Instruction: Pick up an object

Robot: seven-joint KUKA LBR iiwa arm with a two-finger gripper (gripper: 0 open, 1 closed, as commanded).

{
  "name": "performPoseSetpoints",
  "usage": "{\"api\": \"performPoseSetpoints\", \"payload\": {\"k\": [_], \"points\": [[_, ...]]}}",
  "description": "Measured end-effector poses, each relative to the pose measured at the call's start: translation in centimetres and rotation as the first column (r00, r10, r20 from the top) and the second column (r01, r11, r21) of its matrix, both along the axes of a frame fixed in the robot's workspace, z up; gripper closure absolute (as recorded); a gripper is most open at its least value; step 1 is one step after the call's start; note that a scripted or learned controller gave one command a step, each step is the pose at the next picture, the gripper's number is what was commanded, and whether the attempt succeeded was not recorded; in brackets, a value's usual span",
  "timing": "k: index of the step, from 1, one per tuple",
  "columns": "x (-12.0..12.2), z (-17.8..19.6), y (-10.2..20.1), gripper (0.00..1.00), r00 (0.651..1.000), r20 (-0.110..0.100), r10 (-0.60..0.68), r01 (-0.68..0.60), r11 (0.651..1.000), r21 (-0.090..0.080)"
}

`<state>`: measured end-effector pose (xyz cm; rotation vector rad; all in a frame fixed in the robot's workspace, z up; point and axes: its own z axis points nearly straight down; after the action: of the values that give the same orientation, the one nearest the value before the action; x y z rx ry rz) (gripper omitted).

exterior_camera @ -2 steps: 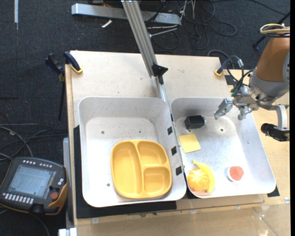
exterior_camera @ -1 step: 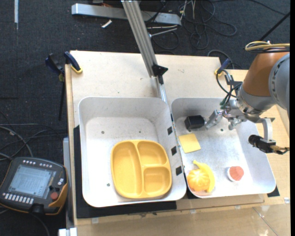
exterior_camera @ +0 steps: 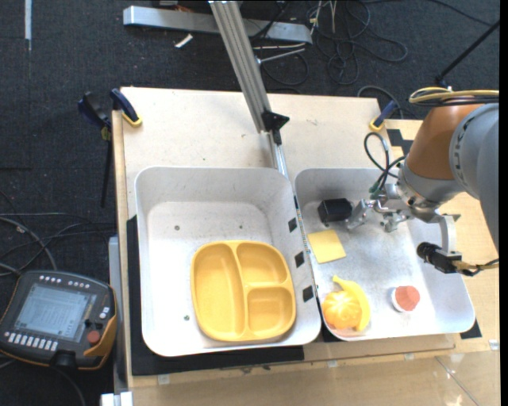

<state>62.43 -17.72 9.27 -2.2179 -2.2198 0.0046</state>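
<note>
While the tool [exterior_camera: 355, 216] hovers low in the right bin [exterior_camera: 452, 305], its grip state unclear, a black object [exterior_camera: 334, 210] lies just beside it, above a yellow card [exterior_camera: 327, 246].

I see a dark carpet floor [exterior_camera: 55, 71] around a pale wooden bench [exterior_camera: 198, 127]. Far to the left of the jaws, low on the floor, lies a grey teach pendant [exterior_camera: 51, 317] with a lit screen. Behind the jaws, at the top, black cables [exterior_camera: 349, 47] run loose over the carpet beside a flat metal base [exterior_camera: 214, 22], and a slanted metal pole [exterior_camera: 246, 71] rises from it. Blue and yellow clamps [exterior_camera: 119, 107] grip the far left bench corner. The light is even.
</note>
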Motion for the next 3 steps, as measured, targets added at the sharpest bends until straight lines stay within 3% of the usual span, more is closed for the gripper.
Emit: {"api": "performPoseSetpoints", "payload": {"k": [1, 3], "points": [[0.2, 1.3, 0.0, 1.0, 1.0, 0.006, 0.0, 0.0, 1.0, -0.002], [0.3, 11.6, -1.9, 1.0, 1.0, 0.012, -0.001, 0.001, 1.0, -0.004]]}}
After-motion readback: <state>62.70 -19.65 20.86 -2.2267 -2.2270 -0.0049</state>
